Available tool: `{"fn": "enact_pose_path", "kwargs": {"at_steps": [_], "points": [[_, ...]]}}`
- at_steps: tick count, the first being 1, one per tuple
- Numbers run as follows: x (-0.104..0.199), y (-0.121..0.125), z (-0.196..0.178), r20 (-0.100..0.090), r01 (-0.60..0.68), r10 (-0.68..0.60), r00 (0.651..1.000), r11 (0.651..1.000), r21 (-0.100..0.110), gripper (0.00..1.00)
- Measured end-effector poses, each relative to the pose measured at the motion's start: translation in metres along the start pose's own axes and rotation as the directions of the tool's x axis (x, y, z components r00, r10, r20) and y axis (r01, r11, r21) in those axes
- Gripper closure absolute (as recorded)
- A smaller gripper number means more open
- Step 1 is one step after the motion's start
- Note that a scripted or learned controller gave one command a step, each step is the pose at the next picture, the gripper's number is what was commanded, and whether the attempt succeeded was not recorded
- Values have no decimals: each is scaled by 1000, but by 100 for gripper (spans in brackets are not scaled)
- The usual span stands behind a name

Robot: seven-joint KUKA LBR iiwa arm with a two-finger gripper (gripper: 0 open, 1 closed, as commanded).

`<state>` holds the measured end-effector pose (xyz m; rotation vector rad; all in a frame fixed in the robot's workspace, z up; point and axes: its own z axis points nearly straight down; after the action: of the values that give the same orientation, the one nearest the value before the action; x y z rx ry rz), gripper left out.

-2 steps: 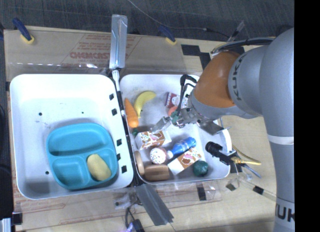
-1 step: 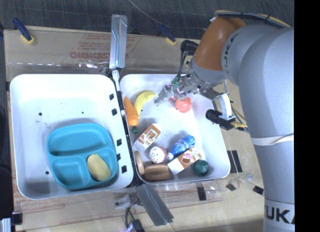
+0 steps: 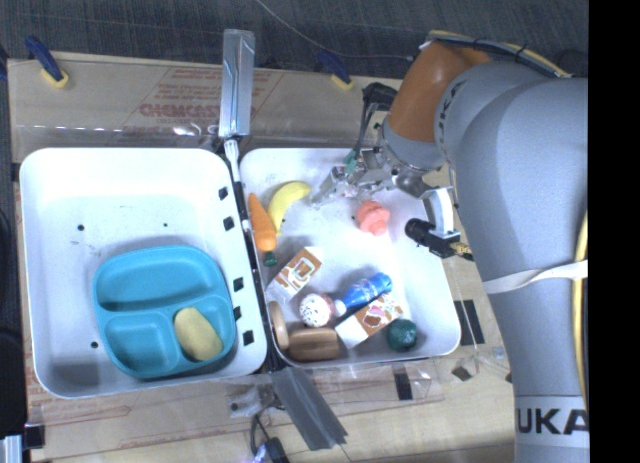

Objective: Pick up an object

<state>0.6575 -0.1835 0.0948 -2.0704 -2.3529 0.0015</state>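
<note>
My gripper point(image 3: 333, 183) hangs over the upper middle of the right bin point(image 3: 437, 286), its fingers spread open and nothing between them. A yellow banana point(image 3: 288, 199) lies just to its left, apart from it. A pink lump point(image 3: 373, 217) sits a little to its lower right. An orange carrot point(image 3: 262, 223) rests along the bin's left wall. Lower in the bin lie a small carton point(image 3: 297, 271), a speckled white ball point(image 3: 315, 309), a blue bottle point(image 3: 365, 291), a second carton point(image 3: 372, 319), a brown block point(image 3: 305, 343) and a dark green ball point(image 3: 402, 334).
The left bin point(image 3: 60, 211) holds a blue divided tray point(image 3: 150, 286) with a yellow oval thing point(image 3: 198, 333) in its lower right compartment. A metal divider point(image 3: 236, 81) stands between the bins at the back. The grey arm point(image 3: 520, 201) covers the right bin's right side.
</note>
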Motion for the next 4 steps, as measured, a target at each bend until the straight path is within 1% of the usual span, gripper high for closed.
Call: {"fn": "enact_pose_path", "kwargs": {"at_steps": [1,2,3,4], "points": [[39,-22,3,2,-129,129,992,992,-3,0],[64,8,-48,6,88,-88,996,996,-8,0],[83,9,5,4,108,-108,994,994,-1,0],[83,11,-8,5,112,-112,994,994,-4,100]]}}
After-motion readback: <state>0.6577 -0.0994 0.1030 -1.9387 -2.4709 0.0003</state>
